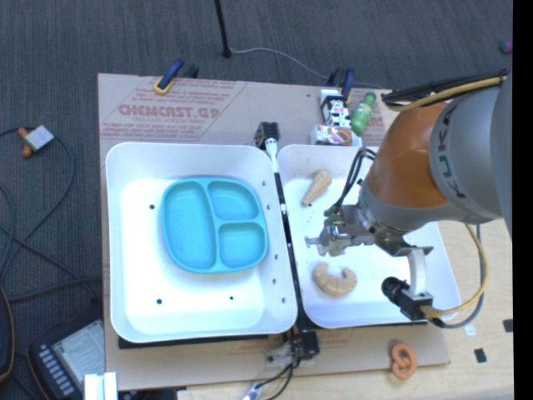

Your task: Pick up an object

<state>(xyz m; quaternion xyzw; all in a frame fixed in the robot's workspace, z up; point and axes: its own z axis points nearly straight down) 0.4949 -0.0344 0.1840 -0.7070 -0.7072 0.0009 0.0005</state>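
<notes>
A robot tool [331,238] hangs low in the right white bin [441,261], just above a croissant [335,280] near the bin's lower edge; whether it is open or closed cannot be told. The grey and orange arm [416,169] bends in from the right. A cone-shaped pastry [316,187] lies upper left in that bin. A blue divided plate [214,224] sits in the left bin [133,248].

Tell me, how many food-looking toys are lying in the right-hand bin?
2. A cone-shaped pastry lies near the bin's far left corner, and a croissant lies nearer the front, just below the gripper. The arm covers much of the right bin, so more may be hidden.
</notes>
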